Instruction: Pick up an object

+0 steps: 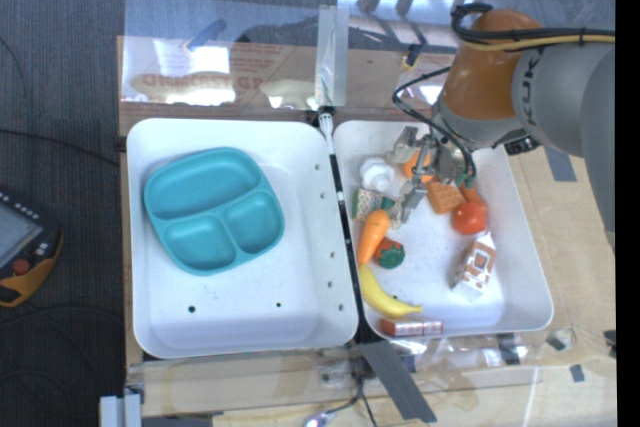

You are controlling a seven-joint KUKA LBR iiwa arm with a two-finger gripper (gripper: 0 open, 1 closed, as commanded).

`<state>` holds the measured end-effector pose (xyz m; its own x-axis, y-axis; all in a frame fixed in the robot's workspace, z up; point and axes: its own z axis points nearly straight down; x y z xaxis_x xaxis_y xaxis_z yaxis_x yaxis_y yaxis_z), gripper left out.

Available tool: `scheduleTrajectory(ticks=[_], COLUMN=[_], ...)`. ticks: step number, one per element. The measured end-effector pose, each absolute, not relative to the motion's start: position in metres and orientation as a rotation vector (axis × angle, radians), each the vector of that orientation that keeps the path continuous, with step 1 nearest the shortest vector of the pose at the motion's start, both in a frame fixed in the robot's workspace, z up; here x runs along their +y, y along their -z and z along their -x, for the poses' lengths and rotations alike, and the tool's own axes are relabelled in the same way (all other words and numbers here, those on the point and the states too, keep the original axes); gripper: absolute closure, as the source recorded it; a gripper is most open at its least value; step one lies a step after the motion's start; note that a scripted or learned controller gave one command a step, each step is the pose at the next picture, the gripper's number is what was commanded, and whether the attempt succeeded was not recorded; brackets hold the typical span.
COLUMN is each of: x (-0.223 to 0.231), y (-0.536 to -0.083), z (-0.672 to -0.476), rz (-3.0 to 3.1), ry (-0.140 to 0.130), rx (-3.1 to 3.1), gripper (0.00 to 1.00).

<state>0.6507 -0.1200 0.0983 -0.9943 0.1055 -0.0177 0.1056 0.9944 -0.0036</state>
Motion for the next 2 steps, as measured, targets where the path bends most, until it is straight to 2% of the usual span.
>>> scheduleTrajectory(ticks=[1, 2], x=[-0.125, -0.117], y=[-0.099, -0.098], z=[-0.626, -0.645], rz=[-0.157, -0.331], ry=[0.006, 0.007], rx=[3.108, 3.105], gripper=[0.00, 0.00])
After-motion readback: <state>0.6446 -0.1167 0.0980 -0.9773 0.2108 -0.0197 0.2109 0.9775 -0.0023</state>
